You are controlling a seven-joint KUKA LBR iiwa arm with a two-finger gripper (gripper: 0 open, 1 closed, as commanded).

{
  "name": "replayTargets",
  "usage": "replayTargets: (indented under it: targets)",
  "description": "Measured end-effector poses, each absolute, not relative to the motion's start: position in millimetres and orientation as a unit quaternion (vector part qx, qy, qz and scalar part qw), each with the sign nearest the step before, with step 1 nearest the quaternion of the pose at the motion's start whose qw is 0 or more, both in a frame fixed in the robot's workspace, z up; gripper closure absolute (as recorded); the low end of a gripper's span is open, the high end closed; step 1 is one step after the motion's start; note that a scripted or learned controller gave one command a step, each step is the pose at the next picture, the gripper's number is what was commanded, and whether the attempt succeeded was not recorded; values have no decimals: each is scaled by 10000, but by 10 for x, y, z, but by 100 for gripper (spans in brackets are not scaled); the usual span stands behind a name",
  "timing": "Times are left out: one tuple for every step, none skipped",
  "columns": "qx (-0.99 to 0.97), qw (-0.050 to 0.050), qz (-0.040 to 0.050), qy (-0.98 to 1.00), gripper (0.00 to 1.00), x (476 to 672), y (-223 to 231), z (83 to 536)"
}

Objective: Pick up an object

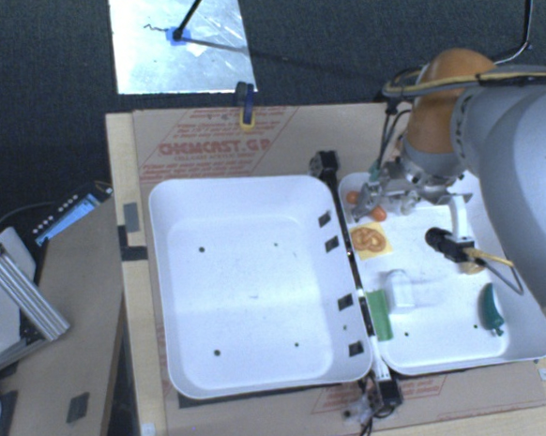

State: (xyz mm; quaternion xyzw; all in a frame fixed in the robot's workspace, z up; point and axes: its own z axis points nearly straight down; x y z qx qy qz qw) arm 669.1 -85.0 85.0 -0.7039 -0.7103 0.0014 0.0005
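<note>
Cardboard-topped counter (pixel 201 138) with 2 white bins: left bin (pixel 250 280) bare, right bin (pixel 452 339) has a green block (pixel 379 313), orange pretzel-looking thing (pixel 371 240) and teal object (pixel 491 308). Hand (pixel 377 198) sits at the right bin's top-left corner; can't tell its grip.

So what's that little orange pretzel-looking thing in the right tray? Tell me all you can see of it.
The pretzel-shaped thing is small, flat and orange-tan, with looped strands and gaps between them, like a toy pretzel or a moulded rubber piece; its material is hard to tell. It lies flat on the floor of the right bin, near the divider between the bins. Nothing visibly touches it. A small orange ball sits just beyond it, and the gripper hovers over that far corner.
</note>
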Motion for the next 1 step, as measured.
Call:
replayTargets:
  targets:
    - [-7044, -18, -10, -7098, 100, 6700, -867, 968]
